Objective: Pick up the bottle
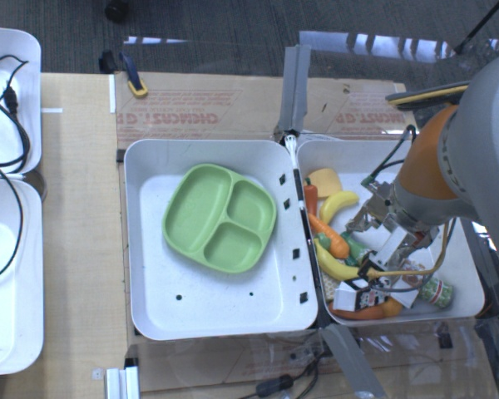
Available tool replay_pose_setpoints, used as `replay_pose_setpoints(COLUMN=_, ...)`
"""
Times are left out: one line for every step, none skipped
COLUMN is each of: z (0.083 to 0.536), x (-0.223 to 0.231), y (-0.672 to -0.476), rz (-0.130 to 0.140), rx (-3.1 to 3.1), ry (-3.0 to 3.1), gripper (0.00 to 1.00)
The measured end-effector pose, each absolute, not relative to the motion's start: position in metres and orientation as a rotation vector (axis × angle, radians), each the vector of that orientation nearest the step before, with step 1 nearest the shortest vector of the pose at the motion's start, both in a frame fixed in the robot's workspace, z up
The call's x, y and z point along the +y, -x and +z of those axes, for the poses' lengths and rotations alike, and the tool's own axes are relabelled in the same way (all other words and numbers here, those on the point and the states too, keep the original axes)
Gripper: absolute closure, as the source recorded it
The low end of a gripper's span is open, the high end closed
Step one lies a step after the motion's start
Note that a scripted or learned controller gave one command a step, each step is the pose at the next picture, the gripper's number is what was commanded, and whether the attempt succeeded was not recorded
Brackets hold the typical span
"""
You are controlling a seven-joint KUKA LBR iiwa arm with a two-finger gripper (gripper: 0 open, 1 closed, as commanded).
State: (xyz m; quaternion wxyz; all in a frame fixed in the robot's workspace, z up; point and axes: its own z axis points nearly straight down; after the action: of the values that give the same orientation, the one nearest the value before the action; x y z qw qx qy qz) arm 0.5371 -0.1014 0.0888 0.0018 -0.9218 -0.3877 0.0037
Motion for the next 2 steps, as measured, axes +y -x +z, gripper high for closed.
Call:
replay_pose_setpoints(z=0.096, x=-0.103, y=-0.536, rz=0.020, rx=-1.214, ry=2.891, gripper=1.00)
replay_pose_setpoints(z=0.200, x=-0.038, y=-0.599, rz=0.009, rx=-1.811, ry=2.566, gripper=1.00)
